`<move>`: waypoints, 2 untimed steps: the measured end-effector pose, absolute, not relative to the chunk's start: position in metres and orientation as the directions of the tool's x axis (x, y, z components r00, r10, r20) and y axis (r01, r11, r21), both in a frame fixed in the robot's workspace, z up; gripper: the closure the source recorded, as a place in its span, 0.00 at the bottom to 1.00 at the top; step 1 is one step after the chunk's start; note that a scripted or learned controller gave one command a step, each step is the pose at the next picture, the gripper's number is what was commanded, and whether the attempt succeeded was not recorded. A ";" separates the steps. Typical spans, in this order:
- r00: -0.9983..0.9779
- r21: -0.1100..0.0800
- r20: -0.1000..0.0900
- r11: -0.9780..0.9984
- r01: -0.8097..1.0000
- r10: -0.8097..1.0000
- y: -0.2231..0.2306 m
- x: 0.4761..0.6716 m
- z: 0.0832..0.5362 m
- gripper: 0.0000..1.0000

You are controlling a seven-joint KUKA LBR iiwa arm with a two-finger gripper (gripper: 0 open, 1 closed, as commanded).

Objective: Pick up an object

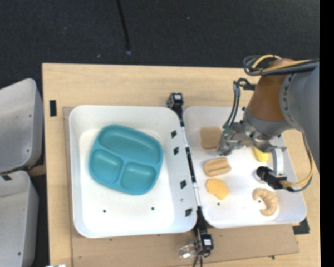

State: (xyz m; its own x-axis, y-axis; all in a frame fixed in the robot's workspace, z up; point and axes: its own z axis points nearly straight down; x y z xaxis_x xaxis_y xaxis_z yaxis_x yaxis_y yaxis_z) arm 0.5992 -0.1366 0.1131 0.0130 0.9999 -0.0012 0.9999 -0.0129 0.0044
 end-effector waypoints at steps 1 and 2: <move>-0.004 0.007 -0.001 0.004 1.000 1.000 -0.131 0.602 0.175 1.00; -0.003 0.007 -0.001 0.003 1.000 1.000 -0.122 0.604 0.234 1.00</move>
